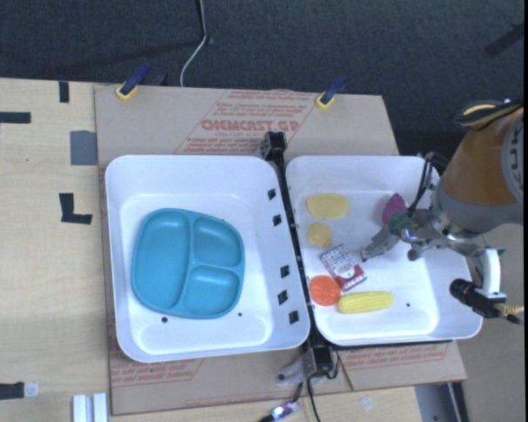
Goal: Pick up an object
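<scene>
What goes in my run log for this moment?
gripper over right bin | nothing held | nearest: red-white packet | divided plate in left bin

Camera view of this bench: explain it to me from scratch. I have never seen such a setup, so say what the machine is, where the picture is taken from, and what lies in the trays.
One camera, fixed above the bench, looks down at a slant. The grey and orange shape at the right is a robot arm; its gripper, a two-fingered claw, reaches into the right white bin. Nothing is visibly held between its fingers.

That bin holds small toy foods: a purple piece beside the gripper, two yellow lumps, a red and white packet, an orange round piece and a yellow corn cob.

The left white bin holds a blue divided plate. Both bins sit on a cardboard sheet.
</scene>
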Tool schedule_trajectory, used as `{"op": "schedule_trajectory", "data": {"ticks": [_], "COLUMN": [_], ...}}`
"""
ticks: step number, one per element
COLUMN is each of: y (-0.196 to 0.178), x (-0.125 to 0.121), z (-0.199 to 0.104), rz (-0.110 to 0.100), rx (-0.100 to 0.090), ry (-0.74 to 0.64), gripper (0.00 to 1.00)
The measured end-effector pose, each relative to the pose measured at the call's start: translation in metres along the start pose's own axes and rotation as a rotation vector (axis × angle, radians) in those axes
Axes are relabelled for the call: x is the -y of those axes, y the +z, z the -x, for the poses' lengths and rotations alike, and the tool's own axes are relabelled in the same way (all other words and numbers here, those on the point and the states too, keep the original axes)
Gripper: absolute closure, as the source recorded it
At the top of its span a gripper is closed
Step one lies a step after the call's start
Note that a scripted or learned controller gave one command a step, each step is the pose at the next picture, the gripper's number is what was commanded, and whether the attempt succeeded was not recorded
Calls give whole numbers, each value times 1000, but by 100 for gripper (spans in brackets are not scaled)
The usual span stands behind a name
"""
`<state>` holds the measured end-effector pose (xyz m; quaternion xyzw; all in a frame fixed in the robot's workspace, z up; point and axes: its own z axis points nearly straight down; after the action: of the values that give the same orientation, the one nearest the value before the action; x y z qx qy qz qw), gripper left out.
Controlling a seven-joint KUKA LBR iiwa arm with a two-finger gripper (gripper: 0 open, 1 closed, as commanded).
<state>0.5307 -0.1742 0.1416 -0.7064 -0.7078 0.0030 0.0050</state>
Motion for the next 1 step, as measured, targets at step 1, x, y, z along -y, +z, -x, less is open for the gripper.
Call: {"op": "schedule_trajectory", "data": {"ticks": [1], "y": [53], "x": [-1], "z": [0], "rz": [6], "rx": [0], "ry": [2], "gripper": [0]}}
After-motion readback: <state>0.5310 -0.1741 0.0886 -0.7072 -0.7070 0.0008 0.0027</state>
